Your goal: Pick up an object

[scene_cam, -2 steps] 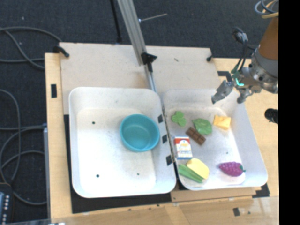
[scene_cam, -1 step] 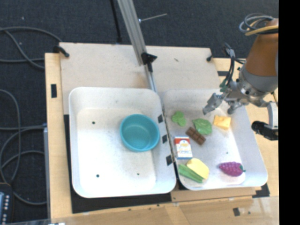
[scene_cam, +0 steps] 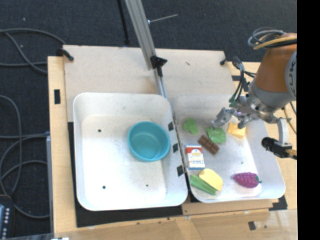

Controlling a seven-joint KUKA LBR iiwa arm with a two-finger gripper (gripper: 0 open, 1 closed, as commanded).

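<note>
Right bin (scene_cam: pixel 272 176), front to back:

1. Corn (scene_cam: pixel 210 180), purple grapes (scene_cam: pixel 246 180) and carton (scene_cam: pixel 195 157) lie at 6 o'clock, well apart from the arm.
2. Chocolate bar (scene_cam: pixel 209 144) touches the green leaf piece (scene_cam: pixel 217 135). Risk: a closing grip drags both.
3. Gripper (scene_cam: pixel 233 116) hangs at 12 o'clock above the leaf piece, beside the cheese wedge (scene_cam: pixel 237 130). Jaws stand apart, clasping nothing. Risk: fingers straddle 2 items and slip.

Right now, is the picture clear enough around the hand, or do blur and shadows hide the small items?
Camera view: lighting is even and soft, with no strong glare on the right bin. The image is low in resolution, so the hand looks smeared and its fingers are hard to make out. The green piece and yellow piece beside it read as soft blobs. The blue bowl is clear.
</note>
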